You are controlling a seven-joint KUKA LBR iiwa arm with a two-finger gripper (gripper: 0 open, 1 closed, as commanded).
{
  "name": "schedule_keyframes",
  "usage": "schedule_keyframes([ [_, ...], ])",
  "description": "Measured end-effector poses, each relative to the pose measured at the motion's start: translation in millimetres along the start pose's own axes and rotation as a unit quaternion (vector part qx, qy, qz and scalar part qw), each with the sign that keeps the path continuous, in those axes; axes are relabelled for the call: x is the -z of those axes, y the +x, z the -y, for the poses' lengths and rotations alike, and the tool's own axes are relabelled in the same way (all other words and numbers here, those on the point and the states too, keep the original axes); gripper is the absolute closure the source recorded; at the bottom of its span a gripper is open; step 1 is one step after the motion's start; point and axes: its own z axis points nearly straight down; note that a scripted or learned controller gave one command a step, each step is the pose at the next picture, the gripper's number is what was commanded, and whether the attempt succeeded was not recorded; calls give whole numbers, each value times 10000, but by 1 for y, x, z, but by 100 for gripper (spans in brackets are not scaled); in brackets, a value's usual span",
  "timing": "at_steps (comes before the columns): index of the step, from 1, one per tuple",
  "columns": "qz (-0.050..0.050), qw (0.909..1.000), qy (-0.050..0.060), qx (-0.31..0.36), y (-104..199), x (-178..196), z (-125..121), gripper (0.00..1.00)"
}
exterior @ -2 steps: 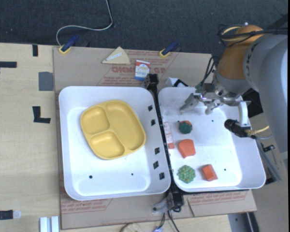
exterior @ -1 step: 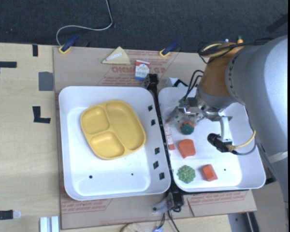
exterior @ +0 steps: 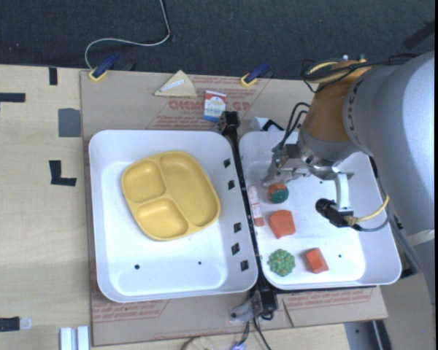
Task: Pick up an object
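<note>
Arm [exterior: 379, 115] is in from the right, wrist down over the right bin [exterior: 379, 272]. Hand [exterior: 281, 177] sits low at the upper-left part of that bin, right above a small teal-and-red ball [exterior: 278, 193]. Hand and ball look touching or nearly so; can't tell if the hand is open or closed, or whether it has the ball.

Also in the right bin:
- orange block [exterior: 282, 223] just below the ball
- green bumpy ball [exterior: 281, 262] near the front edge
- smaller orange piece [exterior: 315, 260] beside it, to the right
- thin pale stick [exterior: 255, 207] along the left wall

Left bin [exterior: 109, 268] holds a yellow three-section plate [exterior: 170, 194], tilted in plan, roughly centred. Behind the bins on the bench [exterior: 29, 217]: a small red-and-white carton [exterior: 214, 106] and a tan wedge [exterior: 177, 84].
</note>
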Motion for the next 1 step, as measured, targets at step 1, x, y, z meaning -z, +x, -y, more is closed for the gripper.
schedule_keyframes([
  [1, -18, 10000, 9, 2, 25, 89, 31, 100],
])
